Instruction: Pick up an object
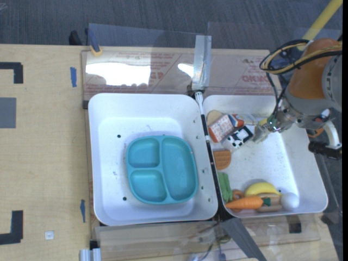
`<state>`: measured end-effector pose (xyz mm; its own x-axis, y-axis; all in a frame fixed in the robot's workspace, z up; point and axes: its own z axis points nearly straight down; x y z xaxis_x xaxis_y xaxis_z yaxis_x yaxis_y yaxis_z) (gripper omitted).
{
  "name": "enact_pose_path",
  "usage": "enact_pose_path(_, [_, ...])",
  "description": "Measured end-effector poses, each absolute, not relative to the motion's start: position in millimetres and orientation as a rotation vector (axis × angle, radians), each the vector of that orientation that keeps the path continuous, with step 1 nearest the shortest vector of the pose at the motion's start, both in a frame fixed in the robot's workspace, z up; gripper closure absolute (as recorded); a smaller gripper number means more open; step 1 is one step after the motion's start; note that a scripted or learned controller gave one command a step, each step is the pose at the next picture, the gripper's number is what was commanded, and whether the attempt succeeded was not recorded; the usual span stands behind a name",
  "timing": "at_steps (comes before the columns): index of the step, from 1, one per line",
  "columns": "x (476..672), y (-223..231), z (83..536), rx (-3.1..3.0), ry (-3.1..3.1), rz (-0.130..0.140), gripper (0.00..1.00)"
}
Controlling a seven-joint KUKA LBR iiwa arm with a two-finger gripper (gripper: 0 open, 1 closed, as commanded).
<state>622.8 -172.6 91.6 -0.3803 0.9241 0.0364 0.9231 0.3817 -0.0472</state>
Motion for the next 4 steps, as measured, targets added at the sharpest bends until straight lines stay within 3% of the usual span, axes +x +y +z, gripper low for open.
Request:
enact_pose_path(1, [623.1, -172, 92, -1.716, -2.565, 0.028, 0.00])
enact_pose_path(2, [656.4, -169, 88, -1.879, -2.456, 0.039, 0.00])
enact_pose_path(3, [669.0, -159, 193, -2.225, -2.231, -0.007, 0.00])
enact_pose_path(4, [667.6, -159, 190, -2.222, -2.226, -0.001, 0.00])
